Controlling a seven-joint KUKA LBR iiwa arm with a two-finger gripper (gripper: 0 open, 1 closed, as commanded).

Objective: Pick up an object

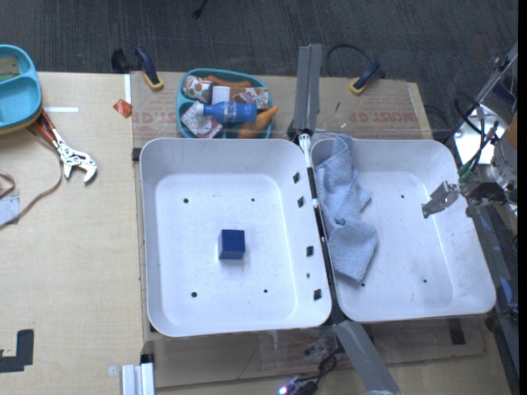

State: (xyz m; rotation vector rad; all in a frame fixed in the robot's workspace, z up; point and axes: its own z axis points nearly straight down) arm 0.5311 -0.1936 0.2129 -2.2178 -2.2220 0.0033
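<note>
over the right bin's (428, 303) far right edge hangs my gripper (439, 199); i cannot tell how it stands. the grey cloth (346, 212) lies crumpled against this bin's left wall. beyond that wall, the blue block (232, 243) sits in the left bin (165, 303).

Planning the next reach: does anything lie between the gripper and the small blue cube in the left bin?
Yes. The crumpled grey cloth lies at the right bin's left side, draped by the divider, between the gripper and the small blue cube.
</note>
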